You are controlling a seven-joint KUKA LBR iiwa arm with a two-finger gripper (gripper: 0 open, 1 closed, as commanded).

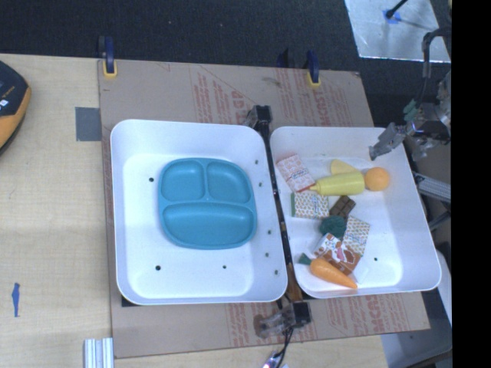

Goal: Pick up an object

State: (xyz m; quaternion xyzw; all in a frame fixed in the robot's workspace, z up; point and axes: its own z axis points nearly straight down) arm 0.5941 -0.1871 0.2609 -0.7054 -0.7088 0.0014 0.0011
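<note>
Right bin (406,228): orange ball (377,178) beside tool (381,147)

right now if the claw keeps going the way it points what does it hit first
Probably the round orange ball at the tip of the yellow plastic corn cob. The claw points down-left into the right white bin. Its height is unclear, so it may meet bin floor first.

Faint red printing runs along the brown cardboard sheet (337,102) under the two bins, in lines beside the left edge, the top right and the lower right, but its letters are too blurred to read. The small packets (294,172) in the right bin (414,228) bear patterned print; no word on them is legible
</note>
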